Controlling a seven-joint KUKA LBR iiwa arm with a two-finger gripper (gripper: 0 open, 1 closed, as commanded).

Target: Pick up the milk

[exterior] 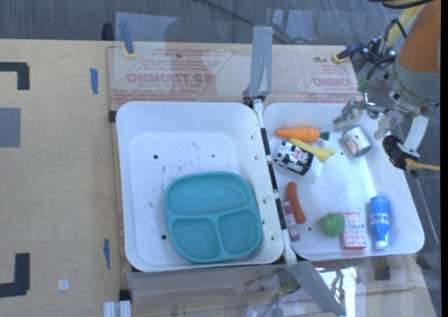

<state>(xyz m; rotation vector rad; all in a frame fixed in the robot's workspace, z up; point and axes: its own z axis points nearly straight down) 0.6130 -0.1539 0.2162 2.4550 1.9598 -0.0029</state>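
Well apart, gripper (381,122), milk (292,157) lying untouched

Milk carton (292,157) — black-and-white, lying in the right bin (414,237).

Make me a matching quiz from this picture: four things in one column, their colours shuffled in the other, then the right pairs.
Things:
1. tray
2. carrot
3. bottle
4. milk

Colours:
A. orange
B. black and white
C. teal
D. blue

Pairs: 1-C, 2-A, 3-D, 4-B
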